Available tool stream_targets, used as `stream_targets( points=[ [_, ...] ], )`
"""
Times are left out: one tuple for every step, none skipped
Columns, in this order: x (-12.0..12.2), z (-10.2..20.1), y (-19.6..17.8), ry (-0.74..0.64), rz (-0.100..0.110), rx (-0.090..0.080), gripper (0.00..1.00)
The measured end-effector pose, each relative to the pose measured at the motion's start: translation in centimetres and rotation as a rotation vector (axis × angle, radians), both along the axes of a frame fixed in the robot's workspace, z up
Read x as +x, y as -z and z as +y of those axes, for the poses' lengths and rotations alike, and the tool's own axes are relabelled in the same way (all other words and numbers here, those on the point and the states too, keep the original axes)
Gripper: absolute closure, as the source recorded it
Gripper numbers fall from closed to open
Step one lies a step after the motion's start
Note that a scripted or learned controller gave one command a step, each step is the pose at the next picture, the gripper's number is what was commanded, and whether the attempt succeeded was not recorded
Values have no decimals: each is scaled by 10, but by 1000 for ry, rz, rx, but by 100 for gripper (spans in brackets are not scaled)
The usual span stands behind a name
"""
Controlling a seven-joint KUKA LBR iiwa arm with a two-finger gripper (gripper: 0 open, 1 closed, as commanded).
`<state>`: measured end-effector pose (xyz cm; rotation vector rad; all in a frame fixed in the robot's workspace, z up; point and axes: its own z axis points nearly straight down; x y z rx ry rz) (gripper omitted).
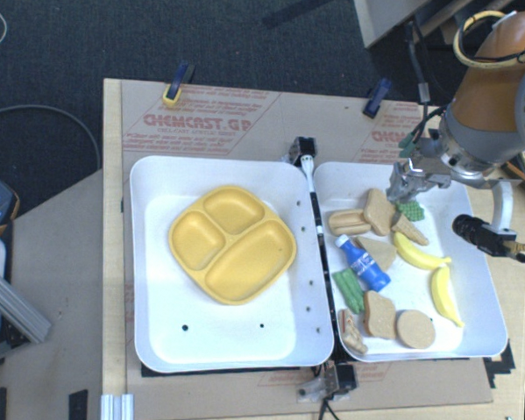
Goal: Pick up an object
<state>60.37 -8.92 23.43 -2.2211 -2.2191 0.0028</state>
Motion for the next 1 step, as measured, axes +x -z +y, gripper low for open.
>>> stream_targets(
  points=[
    [7, 1, 0, -2, -5, -2, 100]
  ],
)
